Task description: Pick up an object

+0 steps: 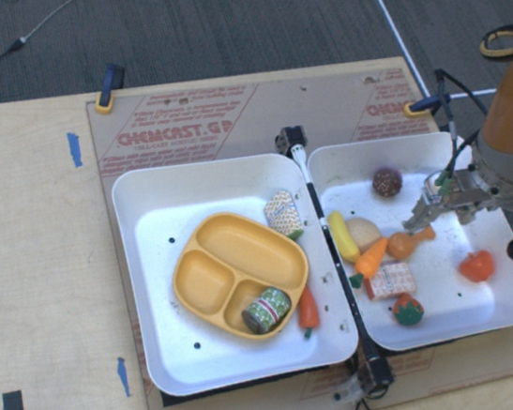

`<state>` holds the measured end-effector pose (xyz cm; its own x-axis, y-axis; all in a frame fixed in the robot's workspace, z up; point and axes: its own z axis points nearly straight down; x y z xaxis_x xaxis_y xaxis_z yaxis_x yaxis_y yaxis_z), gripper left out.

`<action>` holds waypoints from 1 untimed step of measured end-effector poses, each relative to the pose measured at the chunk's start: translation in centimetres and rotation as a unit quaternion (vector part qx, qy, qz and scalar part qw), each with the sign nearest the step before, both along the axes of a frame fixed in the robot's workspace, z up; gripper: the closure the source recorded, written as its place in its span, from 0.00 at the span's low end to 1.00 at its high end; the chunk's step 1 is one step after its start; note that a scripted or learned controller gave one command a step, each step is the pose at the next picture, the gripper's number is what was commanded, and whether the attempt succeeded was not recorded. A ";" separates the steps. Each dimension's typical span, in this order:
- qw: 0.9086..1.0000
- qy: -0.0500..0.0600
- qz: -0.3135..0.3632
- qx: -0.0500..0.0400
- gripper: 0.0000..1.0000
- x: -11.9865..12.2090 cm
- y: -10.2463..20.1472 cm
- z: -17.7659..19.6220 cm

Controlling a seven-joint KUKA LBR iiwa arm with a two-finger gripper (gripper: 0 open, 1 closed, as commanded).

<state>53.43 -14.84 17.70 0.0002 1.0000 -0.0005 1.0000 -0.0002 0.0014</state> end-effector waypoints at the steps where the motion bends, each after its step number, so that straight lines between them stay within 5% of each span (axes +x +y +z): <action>1: 1.000 -0.002 0.001 0.000 0.00 3.2 2.3 -9.1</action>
